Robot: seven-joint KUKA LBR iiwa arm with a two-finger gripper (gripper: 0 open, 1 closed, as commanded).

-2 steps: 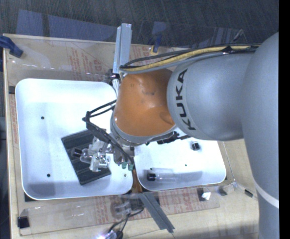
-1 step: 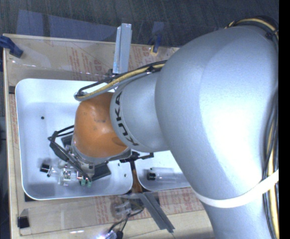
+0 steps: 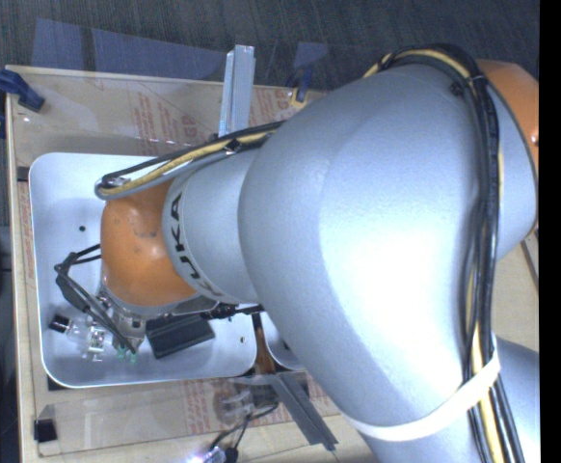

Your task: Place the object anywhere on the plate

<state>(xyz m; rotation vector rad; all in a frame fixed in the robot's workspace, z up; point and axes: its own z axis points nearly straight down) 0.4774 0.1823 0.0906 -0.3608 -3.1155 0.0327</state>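
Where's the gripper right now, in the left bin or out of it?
In. The gripper is down inside the left bin, near its lower left corner, with the orange band above it. The arm hides most of the right bin.

Arm (image 3: 358,249): black letters "UKA" readable on grey casing next to orange band (image 3: 141,249), approx 9 o'clock of frame ctr; first letter hidden. Bench (image 3: 155,114): faint red print at 11 o'clock, too blurred to read.

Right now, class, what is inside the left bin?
The arm's orange band and gripper hang over the left bin, near its front corner. Bare white floor shows behind. The arm covers the rest.
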